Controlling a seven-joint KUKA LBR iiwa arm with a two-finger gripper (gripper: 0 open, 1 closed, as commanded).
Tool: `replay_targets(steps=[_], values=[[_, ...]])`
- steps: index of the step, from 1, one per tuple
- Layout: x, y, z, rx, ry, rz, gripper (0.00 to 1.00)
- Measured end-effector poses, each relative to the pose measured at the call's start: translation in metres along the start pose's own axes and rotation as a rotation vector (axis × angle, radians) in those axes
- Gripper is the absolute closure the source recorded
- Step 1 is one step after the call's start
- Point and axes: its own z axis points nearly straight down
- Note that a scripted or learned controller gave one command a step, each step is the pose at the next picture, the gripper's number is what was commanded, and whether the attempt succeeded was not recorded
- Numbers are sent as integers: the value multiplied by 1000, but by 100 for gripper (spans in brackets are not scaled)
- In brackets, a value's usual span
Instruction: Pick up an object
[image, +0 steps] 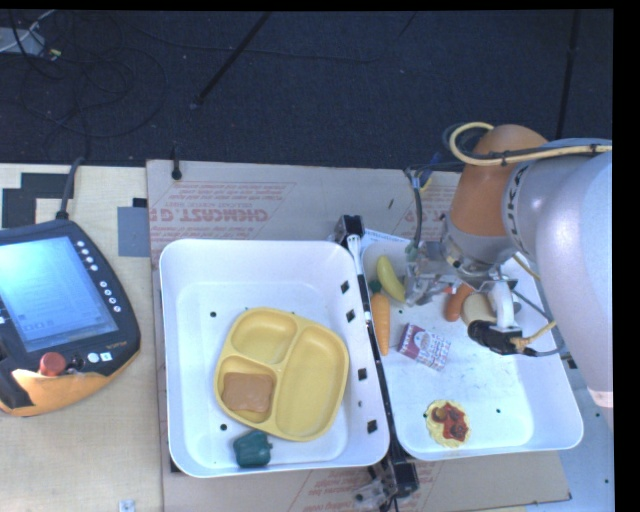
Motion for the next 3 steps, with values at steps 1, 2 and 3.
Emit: replay_targets(steps=[1,2,3], values=[[-1,0,-10,2,0,-3,100],[0,0,-9,3,0,-3,0],[-50,-47,-50,-10,12,-2,0]])
